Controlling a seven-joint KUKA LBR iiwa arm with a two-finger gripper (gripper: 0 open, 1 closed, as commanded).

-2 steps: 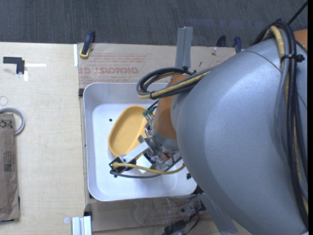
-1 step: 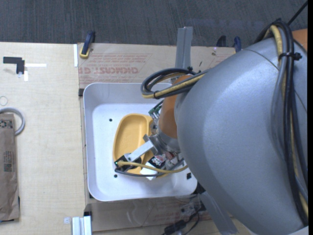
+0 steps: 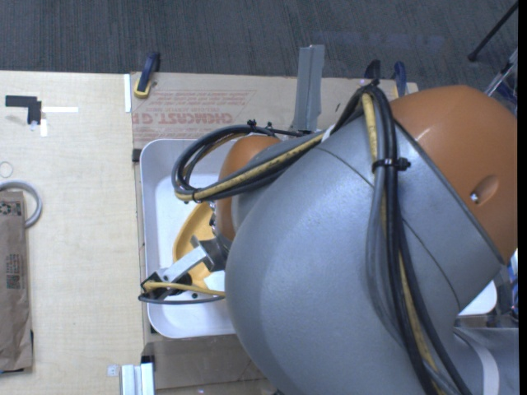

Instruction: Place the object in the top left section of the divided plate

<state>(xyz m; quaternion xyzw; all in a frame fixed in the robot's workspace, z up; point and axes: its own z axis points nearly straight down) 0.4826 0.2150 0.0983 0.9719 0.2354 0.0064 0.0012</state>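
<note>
A yellow divided plate [image 3: 188,230] lies in the left white bin [image 3: 151,212]; I see just its left edge, because the arm covers the rest. My gripper [image 3: 216,247] is down inside this bin over the plate, under the grey wrist and its orange band. The arm's bulk and a loop of black and yellow cable hide what lies under the gripper.
A sheet of printed cardboard [image 3: 198,105] lies behind the bin, held by a blue clamp [image 3: 148,74]. A grey post [image 3: 310,87] stands at the bin's far edge. A brown paper bag [image 3: 13,286] rests on the wooden bench [image 3: 78,220] at far left.
</note>
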